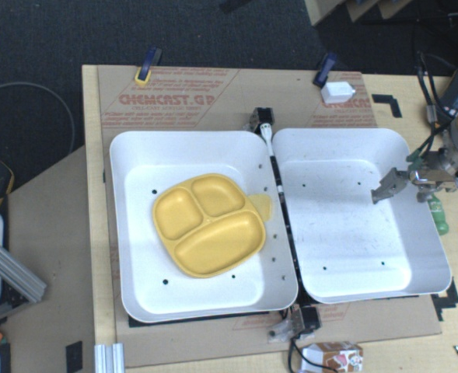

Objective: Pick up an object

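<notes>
Item: yellow divided plate (209, 224), three compartments, lying flat in the left bin (127, 231), centre-left of the frame; its long axis runs from upper left to lower right.

Item: gripper (386, 191), right of the frame, over the right bin (353, 286) near that bin's right wall. Whether it is spread or closed cannot be told; nothing is seen held.

Relation: the plate lies well apart from the gripper, to the left and slightly lower in the frame, across the divide between the bins.
</notes>
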Motion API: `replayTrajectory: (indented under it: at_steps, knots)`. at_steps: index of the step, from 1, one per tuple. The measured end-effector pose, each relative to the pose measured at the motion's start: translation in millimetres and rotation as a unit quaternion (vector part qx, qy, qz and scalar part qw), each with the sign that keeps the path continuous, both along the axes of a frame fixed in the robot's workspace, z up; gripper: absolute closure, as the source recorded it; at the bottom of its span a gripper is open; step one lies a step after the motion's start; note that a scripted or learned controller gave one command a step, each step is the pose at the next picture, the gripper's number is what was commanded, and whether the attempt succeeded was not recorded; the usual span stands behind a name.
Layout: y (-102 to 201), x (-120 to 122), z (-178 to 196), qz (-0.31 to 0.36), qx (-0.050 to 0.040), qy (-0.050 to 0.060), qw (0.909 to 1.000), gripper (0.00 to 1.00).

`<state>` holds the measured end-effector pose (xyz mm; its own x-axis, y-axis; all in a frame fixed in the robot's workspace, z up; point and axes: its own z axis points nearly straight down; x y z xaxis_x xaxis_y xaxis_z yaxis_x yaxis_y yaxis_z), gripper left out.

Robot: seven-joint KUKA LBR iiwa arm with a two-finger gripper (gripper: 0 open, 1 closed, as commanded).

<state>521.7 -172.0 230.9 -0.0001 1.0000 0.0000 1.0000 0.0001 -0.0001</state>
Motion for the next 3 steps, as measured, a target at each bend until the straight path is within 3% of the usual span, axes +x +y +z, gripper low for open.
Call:
replayTrajectory:
  at_steps: [1, 2, 3]
  knots:
    - [54.3, -22.0, 127.3, 0.004, -0.0006, -0.008, 1.0000, 0.00]
    - [104.9, -42.0, 242.7, 0.003, -0.0005, -0.009, 1.0000, 0.00]
    - [102.5, -41.2, 246.0, 0.001, -0.0012, -0.003, 1.0000, 1.00]
